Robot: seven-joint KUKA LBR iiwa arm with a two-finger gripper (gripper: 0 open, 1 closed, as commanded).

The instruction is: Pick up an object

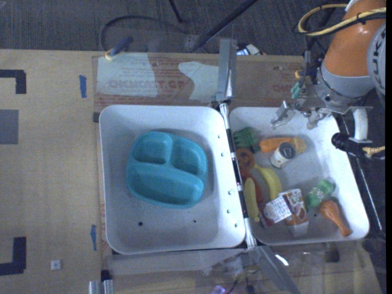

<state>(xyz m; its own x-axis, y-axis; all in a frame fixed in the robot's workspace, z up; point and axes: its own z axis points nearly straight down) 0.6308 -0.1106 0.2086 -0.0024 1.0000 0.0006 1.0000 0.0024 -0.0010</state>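
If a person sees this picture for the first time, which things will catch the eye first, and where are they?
The big blue divided plate lies alone in the left bin. The right bin is crowded with small colourful things, such as a yellow banana and an orange carrot. Above that bin's far edge hangs the gripper of the grey and orange arm.

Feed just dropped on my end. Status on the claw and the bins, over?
Claw open, above right bin's far edge, holding nothing. Carrot and small white jar just below it. Blue divided plate alone in left bin.
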